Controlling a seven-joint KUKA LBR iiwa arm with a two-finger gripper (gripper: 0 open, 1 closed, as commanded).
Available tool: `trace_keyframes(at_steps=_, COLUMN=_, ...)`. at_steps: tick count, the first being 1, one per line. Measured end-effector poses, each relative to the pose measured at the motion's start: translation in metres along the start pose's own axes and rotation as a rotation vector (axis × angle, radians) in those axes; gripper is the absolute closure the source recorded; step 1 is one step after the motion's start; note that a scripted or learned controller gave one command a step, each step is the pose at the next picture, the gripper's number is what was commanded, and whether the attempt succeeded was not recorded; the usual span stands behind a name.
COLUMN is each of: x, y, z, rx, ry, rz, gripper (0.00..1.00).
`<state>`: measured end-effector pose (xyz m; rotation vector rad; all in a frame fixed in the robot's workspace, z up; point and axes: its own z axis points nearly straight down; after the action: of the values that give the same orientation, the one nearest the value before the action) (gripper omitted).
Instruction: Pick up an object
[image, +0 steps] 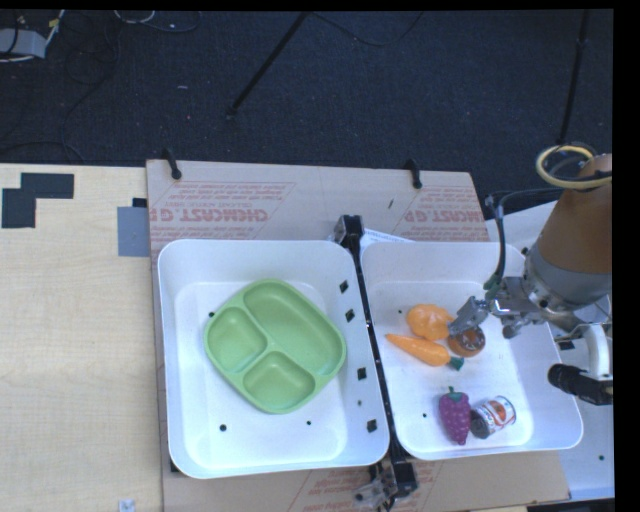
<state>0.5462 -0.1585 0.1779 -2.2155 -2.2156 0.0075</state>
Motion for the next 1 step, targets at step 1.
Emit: trace_keyframes(at_steps=1, x=0.0002, y=0.0001, z=0.0628, rx=-0.005, ry=0.0, rz=0.001, gripper=0.0)
